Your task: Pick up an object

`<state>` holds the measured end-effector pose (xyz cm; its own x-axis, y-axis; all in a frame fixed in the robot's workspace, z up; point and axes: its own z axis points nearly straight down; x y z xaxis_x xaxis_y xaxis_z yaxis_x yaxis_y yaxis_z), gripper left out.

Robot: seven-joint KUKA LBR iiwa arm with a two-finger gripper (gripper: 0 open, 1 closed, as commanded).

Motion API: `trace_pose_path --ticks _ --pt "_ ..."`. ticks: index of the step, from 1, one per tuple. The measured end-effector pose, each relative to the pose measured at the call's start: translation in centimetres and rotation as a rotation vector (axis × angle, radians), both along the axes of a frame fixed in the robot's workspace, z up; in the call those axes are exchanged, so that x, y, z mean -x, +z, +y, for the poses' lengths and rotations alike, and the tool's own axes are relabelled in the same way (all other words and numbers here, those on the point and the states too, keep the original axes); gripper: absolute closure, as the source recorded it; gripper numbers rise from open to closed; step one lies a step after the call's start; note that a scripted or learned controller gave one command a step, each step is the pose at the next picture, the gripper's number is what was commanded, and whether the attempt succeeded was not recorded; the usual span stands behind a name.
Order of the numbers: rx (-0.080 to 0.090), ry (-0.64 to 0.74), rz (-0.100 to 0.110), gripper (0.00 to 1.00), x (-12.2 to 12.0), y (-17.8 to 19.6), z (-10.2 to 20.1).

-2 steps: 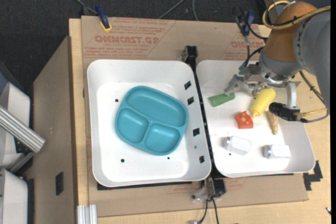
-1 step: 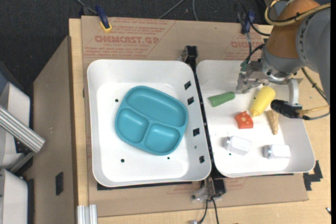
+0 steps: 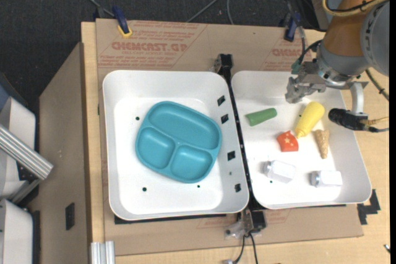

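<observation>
bins are seen side by side. nearest in the right bin lie two small clear-white pieces, then an orange-red block, a tan cone, a yellow bottle and a green piece. a blue divided plate is held by the left bin. farther back, the gripper is seen over the right bin's far part, just beyond the bottle; nothing is seen held, and its opening cannot be told.
</observation>
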<state>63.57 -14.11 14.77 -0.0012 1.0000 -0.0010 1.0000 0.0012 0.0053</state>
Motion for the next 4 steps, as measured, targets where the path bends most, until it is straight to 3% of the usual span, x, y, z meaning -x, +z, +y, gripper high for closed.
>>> trace_pose_path --ticks 2,4 --pt "0.001 0.000 -0.002 1.00 -1.0 9.2 -0.5" --pt "-0.004 0.005 0.008 1.00 0.2 8.3 10.4"
